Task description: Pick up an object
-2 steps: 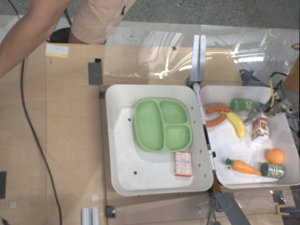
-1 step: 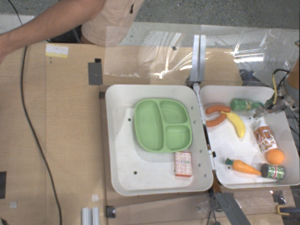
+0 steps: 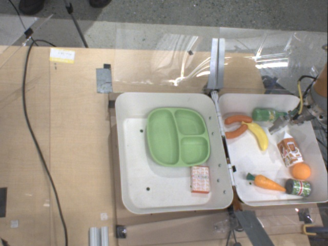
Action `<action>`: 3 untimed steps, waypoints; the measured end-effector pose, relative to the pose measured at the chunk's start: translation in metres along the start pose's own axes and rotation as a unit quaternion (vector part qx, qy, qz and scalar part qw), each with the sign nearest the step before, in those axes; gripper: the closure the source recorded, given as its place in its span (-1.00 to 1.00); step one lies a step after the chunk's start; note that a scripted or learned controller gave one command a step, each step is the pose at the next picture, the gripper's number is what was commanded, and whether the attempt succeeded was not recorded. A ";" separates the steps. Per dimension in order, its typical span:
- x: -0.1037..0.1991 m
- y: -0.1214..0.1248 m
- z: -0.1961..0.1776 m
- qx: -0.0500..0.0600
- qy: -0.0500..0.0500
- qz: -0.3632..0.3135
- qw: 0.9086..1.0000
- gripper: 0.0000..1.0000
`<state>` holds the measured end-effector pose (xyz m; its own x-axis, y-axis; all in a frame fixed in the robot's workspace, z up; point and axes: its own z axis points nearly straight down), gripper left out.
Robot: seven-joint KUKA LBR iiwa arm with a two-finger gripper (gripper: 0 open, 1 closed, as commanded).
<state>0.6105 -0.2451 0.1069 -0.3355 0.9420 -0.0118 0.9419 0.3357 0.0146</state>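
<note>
The jaws [image 3: 281, 123], whose state I cannot tell, hang in the right bin [image 3: 241, 186] just beside a green bottle [image 3: 264, 115] and banana [image 3: 259, 136], while the left bin [image 3: 128, 152] holds a green tray [image 3: 178, 136].

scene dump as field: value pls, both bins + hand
left bin: green divided plate, small red-and-white box at its near edge
right bin: two sausages, banana, green bottle, orange carton, orange, carrot, green can
hand: over right bin, beside green bottle
held: nothing seen
</note>
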 end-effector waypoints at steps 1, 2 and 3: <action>-0.003 0.002 -0.014 -0.004 -0.003 0.001 1.000 1.00; -0.003 0.002 -0.014 -0.004 -0.003 0.001 1.000 -1.00; 0.047 -0.029 0.013 0.004 0.003 -0.006 1.000 -1.00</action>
<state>0.5678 -0.2107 0.0929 -0.3465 0.9380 -0.0053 0.9380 0.3466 0.0065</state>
